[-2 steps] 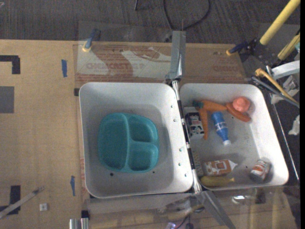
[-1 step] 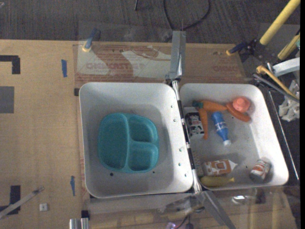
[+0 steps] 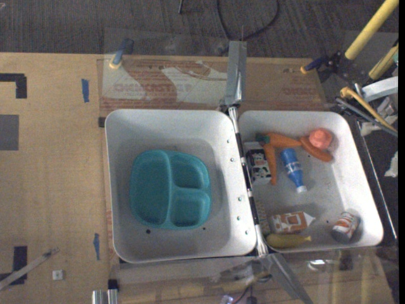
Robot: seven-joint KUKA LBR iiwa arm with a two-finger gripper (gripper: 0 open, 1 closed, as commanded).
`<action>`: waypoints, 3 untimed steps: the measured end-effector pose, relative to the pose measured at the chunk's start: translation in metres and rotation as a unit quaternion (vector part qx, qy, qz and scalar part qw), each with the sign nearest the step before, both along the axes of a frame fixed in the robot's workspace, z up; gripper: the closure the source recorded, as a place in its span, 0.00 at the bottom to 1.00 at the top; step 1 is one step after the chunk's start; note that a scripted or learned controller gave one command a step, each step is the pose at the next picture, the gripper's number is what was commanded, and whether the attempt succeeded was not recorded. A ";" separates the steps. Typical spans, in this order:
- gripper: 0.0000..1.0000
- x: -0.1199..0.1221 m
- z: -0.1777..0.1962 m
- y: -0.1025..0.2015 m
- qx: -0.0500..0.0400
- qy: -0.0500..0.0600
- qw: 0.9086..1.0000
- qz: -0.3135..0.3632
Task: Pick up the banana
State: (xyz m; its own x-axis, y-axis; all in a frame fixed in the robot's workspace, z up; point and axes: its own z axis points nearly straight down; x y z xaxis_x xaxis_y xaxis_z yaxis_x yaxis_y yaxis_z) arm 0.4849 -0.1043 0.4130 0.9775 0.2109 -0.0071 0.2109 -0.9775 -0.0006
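Banana (image 3: 288, 240) lies flat in the right bin (image 3: 323, 195), tight against that bin's near wall. A small carton (image 3: 291, 221) sits just behind the banana, a can (image 3: 345, 225) to the banana's right. Farther back from the banana are a blue bottle (image 3: 293, 168), an orange toy (image 3: 272, 151) and a pink cup (image 3: 321, 139). Open floor lies between bottle and can. Left of the banana, the left bin (image 3: 126, 144) holds a teal divided plate (image 3: 171, 189).
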 end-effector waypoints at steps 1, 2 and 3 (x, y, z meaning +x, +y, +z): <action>0.00 0.000 0.000 0.000 0.000 0.000 1.000 0.000; 1.00 0.001 0.009 0.001 -0.001 0.001 1.000 0.003; 0.00 0.001 0.009 0.002 -0.001 0.001 1.000 0.003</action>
State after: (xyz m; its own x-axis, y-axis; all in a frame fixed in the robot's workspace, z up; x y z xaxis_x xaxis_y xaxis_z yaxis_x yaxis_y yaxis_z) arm 0.4860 -0.1026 0.4222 0.9763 0.2163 -0.0098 0.2163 -0.9763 -0.0001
